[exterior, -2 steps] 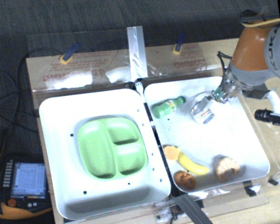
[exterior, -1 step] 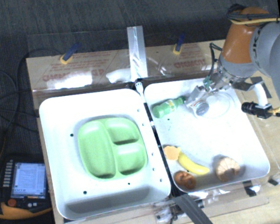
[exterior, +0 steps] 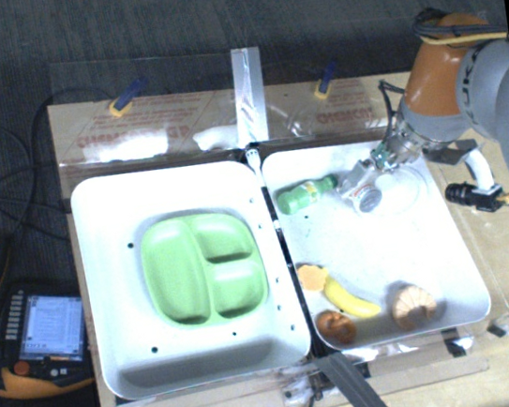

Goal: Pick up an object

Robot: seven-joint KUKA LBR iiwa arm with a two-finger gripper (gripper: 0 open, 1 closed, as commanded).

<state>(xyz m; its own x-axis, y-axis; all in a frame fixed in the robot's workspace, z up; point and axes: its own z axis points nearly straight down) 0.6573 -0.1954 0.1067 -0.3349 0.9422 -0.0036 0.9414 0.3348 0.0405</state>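
Note:
The right bin (exterior: 430,238) holds a green bottle (exterior: 303,193) lying on its side at the back left. A yellow banana (exterior: 349,298) lies near the front, with an orange slice (exterior: 313,277) just left of it. A brown round fruit (exterior: 335,326) and a tan bun-like piece (exterior: 411,304) sit along the front wall. My gripper (exterior: 364,189) hangs low over the back of this bin, just right of the bottle's cap, and it looks apart from the bottle. The arm slants down to it from the orange band (exterior: 435,76) at the upper right.
The left bin (exterior: 123,341) carries a green divided plate (exterior: 204,267). A raised divider (exterior: 279,241) separates the two bins. Clear plastic sheeting (exterior: 223,117) stands behind them. Tablets and cables (exterior: 25,317) lie off the bench's left side.

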